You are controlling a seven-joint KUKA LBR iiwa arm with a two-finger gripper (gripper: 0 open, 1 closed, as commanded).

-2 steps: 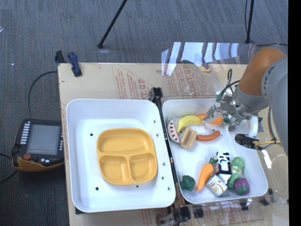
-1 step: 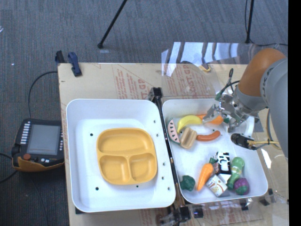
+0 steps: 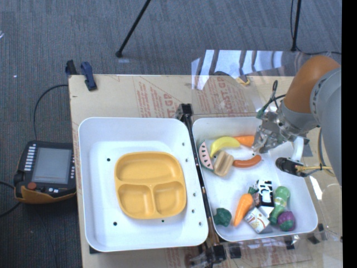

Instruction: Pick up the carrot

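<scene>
The gripper (image 3: 263, 144) hangs low over the far part of the right bin (image 3: 305, 197), its tip just above the near end of a small orange piece (image 3: 244, 140) and the sausage (image 3: 247, 162); whether it is spread or closed cannot be told from this angle. Behind it the grey wrist rises toward the bin's far right corner, and the orange band (image 3: 311, 82) sits above, the arm slanting in from the right edge. The carrot (image 3: 242, 208) lies near the bin's front edge, well apart from the gripper, between the broccoli (image 3: 223, 216) and a small carton (image 3: 264, 191). A yellow divided plate (image 3: 149, 184) rests in the left bin (image 3: 95, 149).
</scene>
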